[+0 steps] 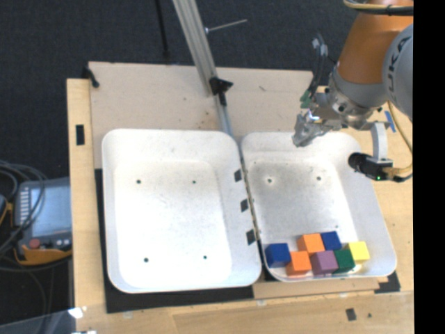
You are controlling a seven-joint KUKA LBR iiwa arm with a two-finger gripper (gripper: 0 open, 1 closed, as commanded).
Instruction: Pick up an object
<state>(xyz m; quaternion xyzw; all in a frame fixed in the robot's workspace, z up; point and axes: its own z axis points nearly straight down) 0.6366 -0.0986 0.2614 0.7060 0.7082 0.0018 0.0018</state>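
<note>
Partial letters "KU" readable on the grey and orange arm (pixel 375 47), cut off at the right edge. Jaws of the gripper (pixel 304 134) too blurred to tell spread from pressed, poised over the right shallow white bin's (pixel 278 207) far rim. Small coloured cubes (pixel 318 254) clustered in that bin's near corner, well apart from the gripper.

Blocks (pixel 318 253) crowded against bin wall (pixel 386 252)

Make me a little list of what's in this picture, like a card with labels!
robot arm: grey with an orange band, reaching in from the right
gripper: above the far edge of the right bin
blocks: bunched in the right bin's near corner
block colours: two blue, two orange, purple, green, yellow
left bin: white, beside the right bin
metal pole: slanting behind the bins
</note>
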